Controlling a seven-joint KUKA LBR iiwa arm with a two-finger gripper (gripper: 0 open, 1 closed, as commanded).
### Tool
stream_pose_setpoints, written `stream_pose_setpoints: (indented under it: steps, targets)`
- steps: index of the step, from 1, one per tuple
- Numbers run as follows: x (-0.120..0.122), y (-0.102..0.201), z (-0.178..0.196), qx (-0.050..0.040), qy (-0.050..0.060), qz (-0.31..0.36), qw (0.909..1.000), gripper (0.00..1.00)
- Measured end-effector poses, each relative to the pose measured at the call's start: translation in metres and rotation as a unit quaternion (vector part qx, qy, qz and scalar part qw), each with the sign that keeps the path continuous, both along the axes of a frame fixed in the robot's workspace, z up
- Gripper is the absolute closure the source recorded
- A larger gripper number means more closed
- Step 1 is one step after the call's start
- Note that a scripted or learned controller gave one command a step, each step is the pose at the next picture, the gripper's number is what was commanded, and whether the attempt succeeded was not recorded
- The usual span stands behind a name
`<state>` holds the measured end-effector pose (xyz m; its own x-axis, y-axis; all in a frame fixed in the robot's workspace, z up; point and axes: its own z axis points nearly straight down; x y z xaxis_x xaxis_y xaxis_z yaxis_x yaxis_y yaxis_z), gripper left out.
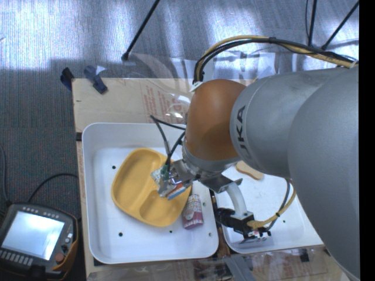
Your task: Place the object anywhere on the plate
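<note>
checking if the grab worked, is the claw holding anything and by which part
Cannot be told. The claw sits over the right edge of the yellow plate, its tip unclear; the small pink packet lies apart, just off the plate.

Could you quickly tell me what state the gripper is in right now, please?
Gripper: over the yellow plate in the left bin; open, shut or holding cannot be told. A small pink object lies beside the plate.
</note>
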<state>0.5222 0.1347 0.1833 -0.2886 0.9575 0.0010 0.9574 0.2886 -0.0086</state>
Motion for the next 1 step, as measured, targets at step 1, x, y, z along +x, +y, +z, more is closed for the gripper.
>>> stream_pose_setpoints:
  steps: [1]
  targets:
    - [0.0003,-0.0009,0.0000,-0.0002,0.000,-0.001,1.0000,0.00]
